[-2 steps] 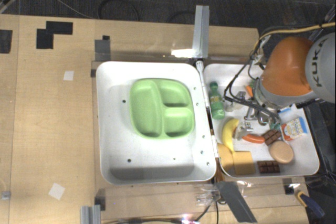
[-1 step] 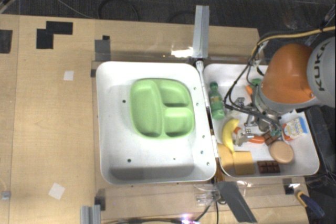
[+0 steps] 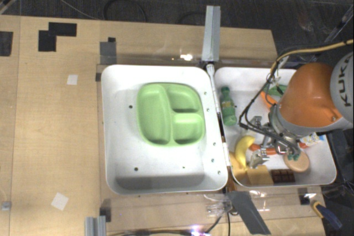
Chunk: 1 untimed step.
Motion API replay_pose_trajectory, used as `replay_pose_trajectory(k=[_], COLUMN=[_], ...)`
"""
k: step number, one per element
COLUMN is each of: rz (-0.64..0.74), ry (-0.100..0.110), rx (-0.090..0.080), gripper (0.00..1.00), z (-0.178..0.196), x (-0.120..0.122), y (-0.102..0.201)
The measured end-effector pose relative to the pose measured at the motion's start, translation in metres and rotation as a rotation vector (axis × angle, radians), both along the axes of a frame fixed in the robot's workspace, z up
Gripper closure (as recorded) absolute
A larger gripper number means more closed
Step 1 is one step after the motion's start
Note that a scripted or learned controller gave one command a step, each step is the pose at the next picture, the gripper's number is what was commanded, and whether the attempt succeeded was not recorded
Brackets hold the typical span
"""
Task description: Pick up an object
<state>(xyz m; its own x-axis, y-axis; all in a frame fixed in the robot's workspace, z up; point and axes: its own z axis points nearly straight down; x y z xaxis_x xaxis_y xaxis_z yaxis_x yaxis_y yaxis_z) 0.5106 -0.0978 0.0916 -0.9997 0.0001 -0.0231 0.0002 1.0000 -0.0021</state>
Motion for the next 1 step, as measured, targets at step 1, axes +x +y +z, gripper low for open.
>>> replay_pose_trajectory(k=[1], rz=[0.001], ry=[0.005], rx=[0.0], gripper=[0.0], z=[-0.0006], x=[0.028], y=[-0.0052])
